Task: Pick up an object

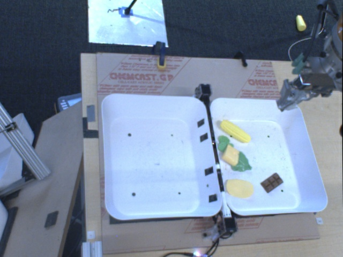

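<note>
The right bin (300, 143) holds a yellow corn cob (235, 131) near its upper left, a yellow block lying on a green leafy piece (234, 157), a flat yellow oval (239, 188) and a brown chocolate bar (271, 182) near the front. My gripper (288, 98) hangs over the bin's upper right corner, well away from all of these. Nothing shows between its fingers.
The left bin (153, 154) lies beside the right one, with black clips (206, 138) along the shared divider. A shiny metal sheet (126, 15) lies at the back. A metal rail (19, 143) leans at the far left.
</note>
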